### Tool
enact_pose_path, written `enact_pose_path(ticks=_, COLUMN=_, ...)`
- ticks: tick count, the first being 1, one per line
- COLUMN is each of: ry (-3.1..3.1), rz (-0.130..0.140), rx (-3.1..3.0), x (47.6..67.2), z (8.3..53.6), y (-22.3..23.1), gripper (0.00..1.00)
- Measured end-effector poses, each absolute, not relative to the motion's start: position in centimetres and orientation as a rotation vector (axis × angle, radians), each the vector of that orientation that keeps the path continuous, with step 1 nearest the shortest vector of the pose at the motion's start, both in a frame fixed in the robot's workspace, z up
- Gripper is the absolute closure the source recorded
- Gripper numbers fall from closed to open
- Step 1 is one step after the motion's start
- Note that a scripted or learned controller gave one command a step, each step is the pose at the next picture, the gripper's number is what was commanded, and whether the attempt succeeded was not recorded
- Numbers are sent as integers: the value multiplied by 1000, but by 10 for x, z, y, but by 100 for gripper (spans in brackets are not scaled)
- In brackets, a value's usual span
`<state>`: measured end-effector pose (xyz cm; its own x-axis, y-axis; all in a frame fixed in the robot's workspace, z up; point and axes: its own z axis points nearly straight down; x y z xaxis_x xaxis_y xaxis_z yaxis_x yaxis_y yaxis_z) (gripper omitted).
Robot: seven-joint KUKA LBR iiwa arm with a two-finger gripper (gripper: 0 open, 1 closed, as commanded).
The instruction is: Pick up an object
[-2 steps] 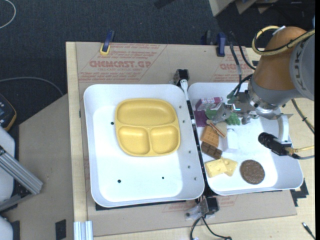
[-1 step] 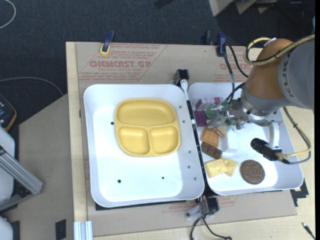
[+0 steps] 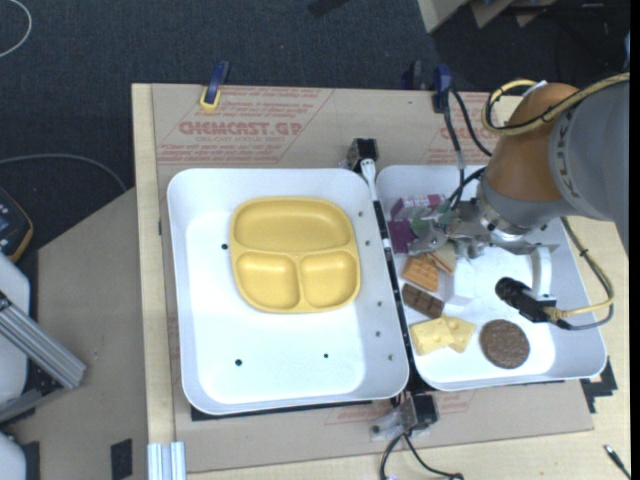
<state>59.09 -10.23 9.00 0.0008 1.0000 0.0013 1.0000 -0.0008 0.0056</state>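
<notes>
A: What's the biggest thing on the bench?

B: The arm [image 3: 560, 148], grey with its orange band, reaching in from the right and bending down over the far part of the right bin [image 3: 575, 353]. Then the two white bins side by side; the left bin [image 3: 200, 348] holds a yellow divided tray [image 3: 295, 251], lying flat in its far half, one wide compartment on the far side and two smaller ones nearer.

A: And the right bin?

B: Small food-like items along its left side. A purple piece [image 3: 405, 220] lies farthest, just beside the gripper [image 3: 445, 233]. Nearer come a tan cracker [image 3: 432, 265] and a brown bar [image 3: 421, 297], close together. A pale yellow cheese wedge [image 3: 442, 334] sits near the front wall, and a round brown cookie [image 3: 505, 343] lies to its right, apart from it.

A: Is the claw grasping anything?

B: I cannot tell whether it is released or clenched. It is low over the far-left items, right by the purple piece and the cracker, but the wrist hides the tips. A black cable end [image 3: 522, 298] hangs over the bin to the right.
</notes>
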Motion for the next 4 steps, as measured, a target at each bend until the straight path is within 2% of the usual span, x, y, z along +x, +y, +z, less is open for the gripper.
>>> enact_pose_path(ticks=1, ry=2211, rz=20, rx=2213, x=594, z=104, y=-102, gripper=100)
enact_pose_path(ticks=2, ry=2221, rz=3, rx=2217, x=598, z=155, y=-92, gripper=100)
enact_pose_path(ticks=4, ry=2220, rz=4, rx=2217, x=598, z=226, y=-89, gripper=100)
